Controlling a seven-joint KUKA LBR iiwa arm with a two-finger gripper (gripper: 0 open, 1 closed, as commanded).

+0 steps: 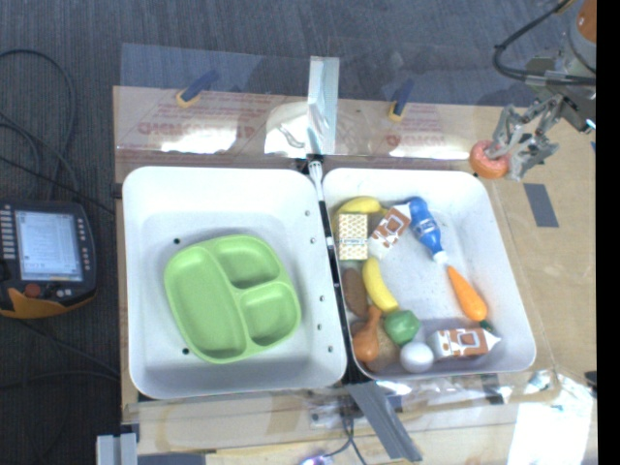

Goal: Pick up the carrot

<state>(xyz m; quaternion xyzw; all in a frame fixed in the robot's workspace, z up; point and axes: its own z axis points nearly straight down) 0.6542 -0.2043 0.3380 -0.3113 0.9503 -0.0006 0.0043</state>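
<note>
Arm (pixel 586 13): reaches in from the right, upper corner; orange band just visible at top edge, cables looping beside it.
Claw (pixel 518 141): hangs over the worktop (pixel 557 260) outside the right bin's top-right corner, beside a pink-orange ring (pixel 489 159). Can't tell if fingers are apart or together; too small and tangled-looking from here.
Carrot (pixel 467 294): lies in the right bin (pixel 504 250), toward its right wall, tilted, tip pointing up-left. Well apart from the claw, nothing gripping it.
Right bin, other items: blue-and-white bottle (pixel 426 228) just above the carrot's tip; two bananas, one (pixel 360 204) at the top, one (pixel 379 284) mid-bin; small cracker pack (pixel 353 235) by the divider; red-and-white carton (pixel 389 231) next to the bottle; second carton (pixel 461 342) lying along the bottom edge; white egg (pixel 417 356) touching it; green pepper (pixel 400 325) just above the egg; brown items in the lower-left corner, hard to make out.
Left bin (pixel 155 201): holds a green divided plate (pixel 231 296), three sections, sitting mid-bin.
Surroundings: control pendant (pixel 44 258) w/ lit screen on the floor at far left, black cable curling above it.
</note>
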